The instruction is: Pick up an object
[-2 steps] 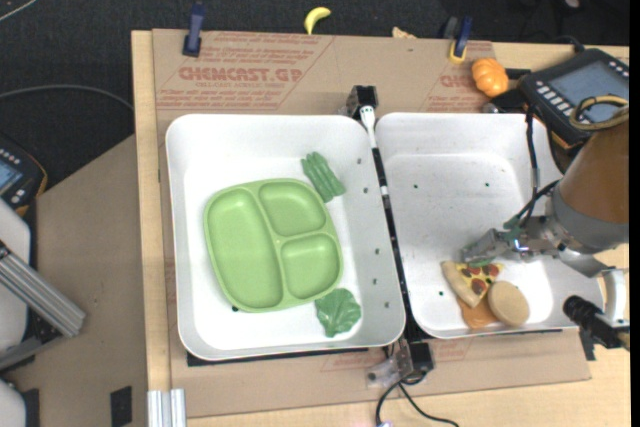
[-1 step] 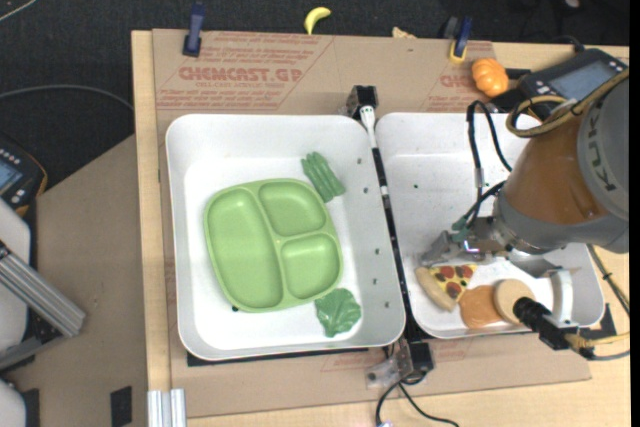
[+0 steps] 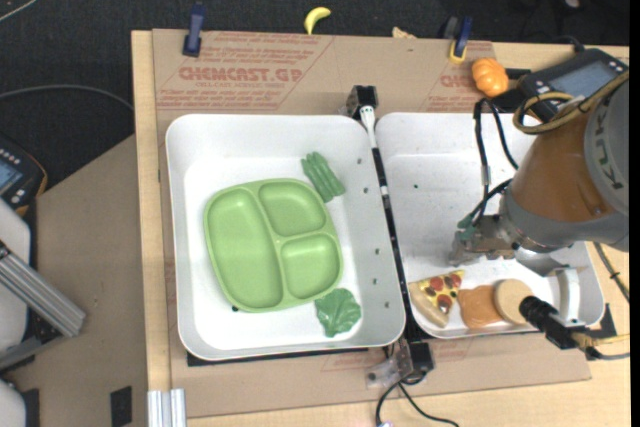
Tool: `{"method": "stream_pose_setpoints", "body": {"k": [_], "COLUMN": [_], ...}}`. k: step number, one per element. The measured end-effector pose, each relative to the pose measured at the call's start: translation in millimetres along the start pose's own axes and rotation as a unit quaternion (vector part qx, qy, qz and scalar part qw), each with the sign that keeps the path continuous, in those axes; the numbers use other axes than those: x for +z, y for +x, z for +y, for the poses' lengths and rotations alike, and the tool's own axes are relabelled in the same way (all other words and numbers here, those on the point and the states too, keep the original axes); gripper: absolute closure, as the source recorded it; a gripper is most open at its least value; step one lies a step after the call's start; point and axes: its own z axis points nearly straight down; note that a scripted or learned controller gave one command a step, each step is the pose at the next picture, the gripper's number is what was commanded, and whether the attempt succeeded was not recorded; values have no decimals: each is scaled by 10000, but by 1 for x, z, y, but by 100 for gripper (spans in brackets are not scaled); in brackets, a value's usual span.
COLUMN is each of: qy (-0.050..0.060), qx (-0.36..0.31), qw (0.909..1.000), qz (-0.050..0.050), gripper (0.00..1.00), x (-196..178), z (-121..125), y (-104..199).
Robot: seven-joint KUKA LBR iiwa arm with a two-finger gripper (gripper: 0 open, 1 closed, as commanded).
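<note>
below, metal jaws (image 3: 468, 245) (grip state unclear) over smooth white right bin (image 3: 430, 165), flat pizza slice (image 3: 438, 292) nearby

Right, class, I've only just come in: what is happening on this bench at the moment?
A grey robot arm reaches in from the right over the right bin, its gripper low near the toys at the front: a pizza slice, a bread piece and a round tan piece. Nothing is visibly held. The left bin holds a green divided plate and two green toy vegetables.
</note>
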Motion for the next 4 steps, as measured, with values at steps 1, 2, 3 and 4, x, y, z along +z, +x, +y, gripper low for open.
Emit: {"method": "stream_pose_setpoints", "body": {"k": [1,2,3,4], "qy": [-10,-5,-15,33], "qx": [-11,1,-4,13], "qw": [10000,10000,10000,10000], "qz": [-5,-4,-7,11], "gripper": [100,100,100,100], "x": [11,10,10,11], "z": [38,47,92,55], "y": [14,13,8,9]}}
